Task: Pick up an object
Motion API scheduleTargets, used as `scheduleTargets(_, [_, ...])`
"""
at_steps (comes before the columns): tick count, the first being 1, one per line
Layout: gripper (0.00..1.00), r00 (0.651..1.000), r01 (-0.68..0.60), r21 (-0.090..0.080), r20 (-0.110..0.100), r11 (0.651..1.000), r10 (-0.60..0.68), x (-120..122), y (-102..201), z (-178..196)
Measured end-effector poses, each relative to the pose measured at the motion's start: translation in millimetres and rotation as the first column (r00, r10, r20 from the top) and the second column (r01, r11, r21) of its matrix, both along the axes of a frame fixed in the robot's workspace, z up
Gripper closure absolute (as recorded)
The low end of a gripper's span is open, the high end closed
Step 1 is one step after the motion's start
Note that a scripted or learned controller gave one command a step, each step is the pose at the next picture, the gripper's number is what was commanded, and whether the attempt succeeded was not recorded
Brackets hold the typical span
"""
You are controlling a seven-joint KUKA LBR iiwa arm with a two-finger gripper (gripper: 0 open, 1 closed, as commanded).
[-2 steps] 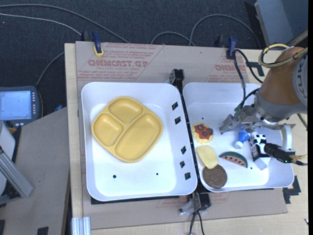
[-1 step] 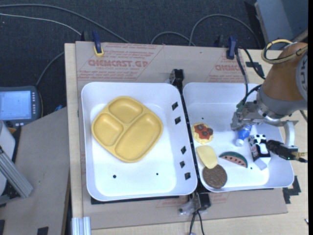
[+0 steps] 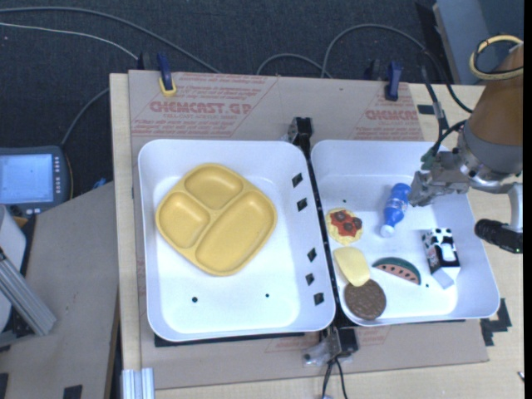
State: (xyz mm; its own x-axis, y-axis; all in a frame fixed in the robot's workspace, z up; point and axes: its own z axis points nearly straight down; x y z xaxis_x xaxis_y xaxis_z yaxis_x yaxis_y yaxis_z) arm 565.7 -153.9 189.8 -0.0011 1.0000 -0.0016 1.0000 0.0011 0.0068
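The bottle is lying slantwise, cap toward the near-left, touching the tool; grip unclear; open floor lying behind it.

A dark carpeted floor surrounds the bench, with thin cables trailing across it. A printed cardboard sheet covers the benchtop, held at its far edge by two blue clamps. A small lit screen sits beyond the bench's left edge.

We see glossy white plastic bins, smooth matt yellow plastic tray, bare cardboard bench top.
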Motion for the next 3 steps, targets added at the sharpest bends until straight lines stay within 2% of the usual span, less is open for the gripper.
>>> scheduleTargets(1, [1.00,1.000,0.000,0.001,-0.003,1.000,0.000,1.1,0.1,14.6])
scheduleTargets(2, [1.00,1.000,-0.005,0.004,-0.007,1.000,0.005,2.1,46.2,21.0])
scheduleTargets(3, [1.00,1.000,-0.006,0.005,-0.007,1.000,0.006,-2.0,105.2,33.3])
